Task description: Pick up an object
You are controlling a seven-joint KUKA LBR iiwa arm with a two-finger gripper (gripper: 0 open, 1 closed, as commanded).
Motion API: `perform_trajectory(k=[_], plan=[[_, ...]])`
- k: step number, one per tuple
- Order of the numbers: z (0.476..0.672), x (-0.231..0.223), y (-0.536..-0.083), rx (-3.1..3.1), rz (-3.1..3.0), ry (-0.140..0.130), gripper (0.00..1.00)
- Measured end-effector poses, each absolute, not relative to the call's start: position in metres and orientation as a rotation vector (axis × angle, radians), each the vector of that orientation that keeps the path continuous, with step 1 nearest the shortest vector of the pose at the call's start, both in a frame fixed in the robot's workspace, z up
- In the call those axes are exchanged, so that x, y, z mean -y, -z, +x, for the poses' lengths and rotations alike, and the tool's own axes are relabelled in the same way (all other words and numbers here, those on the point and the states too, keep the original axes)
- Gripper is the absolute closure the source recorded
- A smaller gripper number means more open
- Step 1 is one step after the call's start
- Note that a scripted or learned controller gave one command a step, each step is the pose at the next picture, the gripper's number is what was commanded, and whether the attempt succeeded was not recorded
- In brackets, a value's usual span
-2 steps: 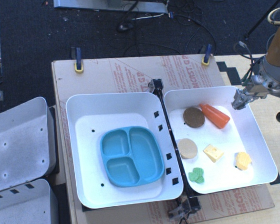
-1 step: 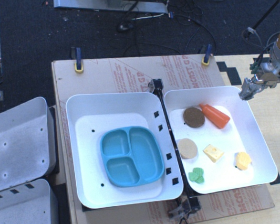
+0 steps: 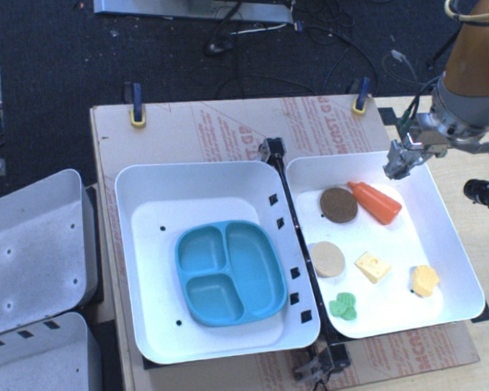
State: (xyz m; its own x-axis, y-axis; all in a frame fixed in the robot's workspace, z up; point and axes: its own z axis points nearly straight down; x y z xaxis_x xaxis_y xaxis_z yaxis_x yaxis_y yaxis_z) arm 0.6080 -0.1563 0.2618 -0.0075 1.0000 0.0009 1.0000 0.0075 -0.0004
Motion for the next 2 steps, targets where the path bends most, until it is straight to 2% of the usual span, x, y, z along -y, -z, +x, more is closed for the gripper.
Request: perform_trajectory(k=[1,2], plan=[[0.599,0.108,-0.265,2.228,-2.213,0.001,1.0],[0.597,0.057,-0.249,2.228,-2.212,-0.001,1.0]])
